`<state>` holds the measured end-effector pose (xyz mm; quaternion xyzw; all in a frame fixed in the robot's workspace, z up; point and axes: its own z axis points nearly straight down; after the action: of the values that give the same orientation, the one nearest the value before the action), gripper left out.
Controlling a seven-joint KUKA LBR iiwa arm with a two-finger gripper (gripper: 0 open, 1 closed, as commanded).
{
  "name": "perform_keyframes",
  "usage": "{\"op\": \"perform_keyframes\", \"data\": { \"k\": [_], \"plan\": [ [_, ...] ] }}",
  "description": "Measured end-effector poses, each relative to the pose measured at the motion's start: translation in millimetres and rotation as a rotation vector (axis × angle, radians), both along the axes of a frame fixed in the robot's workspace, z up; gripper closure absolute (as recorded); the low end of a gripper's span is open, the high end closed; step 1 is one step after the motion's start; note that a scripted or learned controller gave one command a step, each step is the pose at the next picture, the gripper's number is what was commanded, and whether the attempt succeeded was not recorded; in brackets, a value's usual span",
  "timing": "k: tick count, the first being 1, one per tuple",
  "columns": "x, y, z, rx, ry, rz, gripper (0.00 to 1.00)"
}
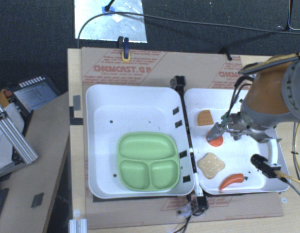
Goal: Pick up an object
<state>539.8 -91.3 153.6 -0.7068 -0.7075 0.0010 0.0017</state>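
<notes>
The right bin (266, 183) holds several toy foods. There is a tan bread slice (204, 117) at the back, a round red piece (216, 141) in the middle, a pale cracker (210, 164) in front of it, and a red-orange chili pepper (232, 180) near the front wall. My gripper (216, 130) reaches in from the right and hangs low, right over the back edge of the red piece, which it partly covers. I cannot tell whether they touch.
A green three-compartment plate (147, 160) lies in the left bin (99, 130). A black divider (185, 130) with clips runs between the bins. The arm's wrist and cables (259, 125) cover the right bin's right side.
</notes>
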Motion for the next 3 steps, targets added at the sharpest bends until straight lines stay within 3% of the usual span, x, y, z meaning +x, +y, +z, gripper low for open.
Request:
{"op": "perform_keyframes", "data": {
  "k": [1, 2, 3],
  "plan": [
    [0.8, -3.2, -62.3, 0.000, 0.000, 0.000, 0.00],
    [2.8, -3.8, -48.1, -0.002, -0.006, 0.001, 1.00],
    [2.1, -14.8, 5.8, -0.003, -0.010, -0.002, 1.00]
  ]
}}
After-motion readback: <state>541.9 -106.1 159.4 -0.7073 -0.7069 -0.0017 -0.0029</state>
